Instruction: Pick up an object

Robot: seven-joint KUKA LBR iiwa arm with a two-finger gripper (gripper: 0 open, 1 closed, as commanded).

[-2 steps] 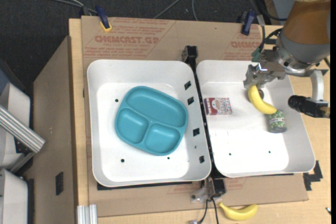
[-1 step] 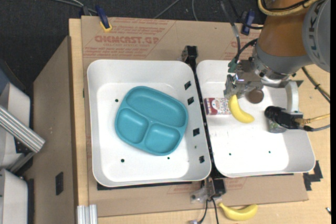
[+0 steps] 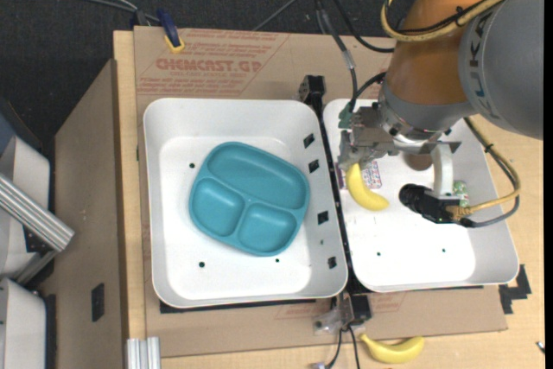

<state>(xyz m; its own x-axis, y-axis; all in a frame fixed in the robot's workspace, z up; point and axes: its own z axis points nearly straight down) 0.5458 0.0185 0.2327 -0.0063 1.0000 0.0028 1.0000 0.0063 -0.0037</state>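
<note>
- Camera view: banana (image 3: 366,190) lies in the right bin (image 3: 432,268), near its left wall, long axis slanting down-right.
- Claw (image 3: 367,149) hangs just above the banana's upper end; its opening cannot be told.

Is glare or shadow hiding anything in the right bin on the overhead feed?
Camera view: even lighting, no strong glare on the right bin; the arm blocks its upper part and shades the banana slightly; the hand is dim, its details hard to read.
</note>
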